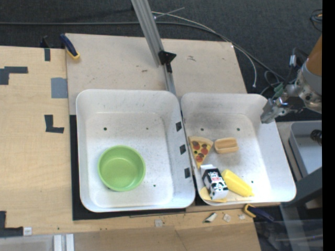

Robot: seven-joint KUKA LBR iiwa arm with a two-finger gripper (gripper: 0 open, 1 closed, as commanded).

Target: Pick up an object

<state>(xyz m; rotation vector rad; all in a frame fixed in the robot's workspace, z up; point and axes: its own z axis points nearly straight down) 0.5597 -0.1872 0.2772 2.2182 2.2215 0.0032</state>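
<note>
Wooden bench under two white bins; dark carpet behind; fingers at right rim, state unclear

arm: grey wrist | orange band | pincer: grey metal

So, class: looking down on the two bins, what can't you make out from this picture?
- Gripper, camera view: too small and blurred to tell open or shut.
- Arm: cut off by the right edge.
- Black-and-white carton: print too small to read.
- Yellow item: its underside is hidden by its own body.
</note>
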